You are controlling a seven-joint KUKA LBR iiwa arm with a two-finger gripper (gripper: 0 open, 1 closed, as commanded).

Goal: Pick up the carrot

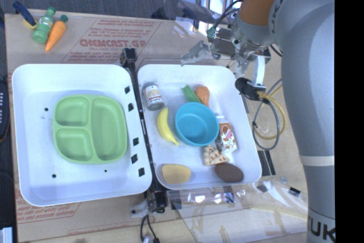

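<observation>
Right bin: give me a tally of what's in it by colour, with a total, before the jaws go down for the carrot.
Orange: 1, the carrot, green top, against the bowl
Blue: 1, the bowl
Yellow: 2, the banana and a yellowish lump
Brown: 1, a dark oval piece
Silver: 1, the can
Multicoloured: 2, a small carton and a waffle-like piece
Total: 8

Two shallow white plastic bins sit side by side. One holds a single green three-compartment plate. The other holds one blue bowl, one yellow banana, one small tin can and one orange carrot. A second orange carrot lies outside.
</observation>
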